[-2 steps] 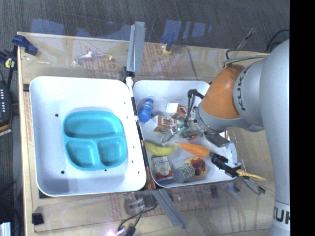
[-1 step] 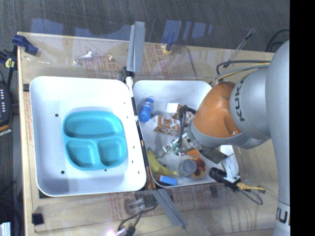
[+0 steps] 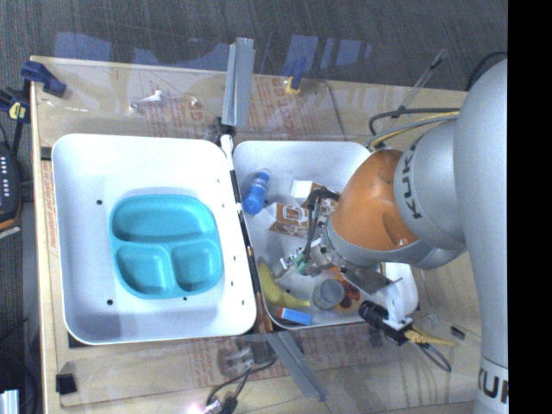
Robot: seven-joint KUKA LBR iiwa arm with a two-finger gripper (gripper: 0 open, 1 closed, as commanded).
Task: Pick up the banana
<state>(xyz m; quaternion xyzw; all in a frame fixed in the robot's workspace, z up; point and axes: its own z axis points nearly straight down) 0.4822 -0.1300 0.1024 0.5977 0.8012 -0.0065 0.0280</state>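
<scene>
Rt bin: curved yellow banana [image 3: 278, 289]

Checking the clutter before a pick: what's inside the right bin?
The right bin holds a banana, a blue bottle, a grey cup and a brown packet. The arm covers the bin's right part, so anything there is hidden.

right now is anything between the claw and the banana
The arm's wrist hides most of the claw. The banana lies at the right bin's lower left, a grey cup beside it. Nothing visible covers it.
</scene>
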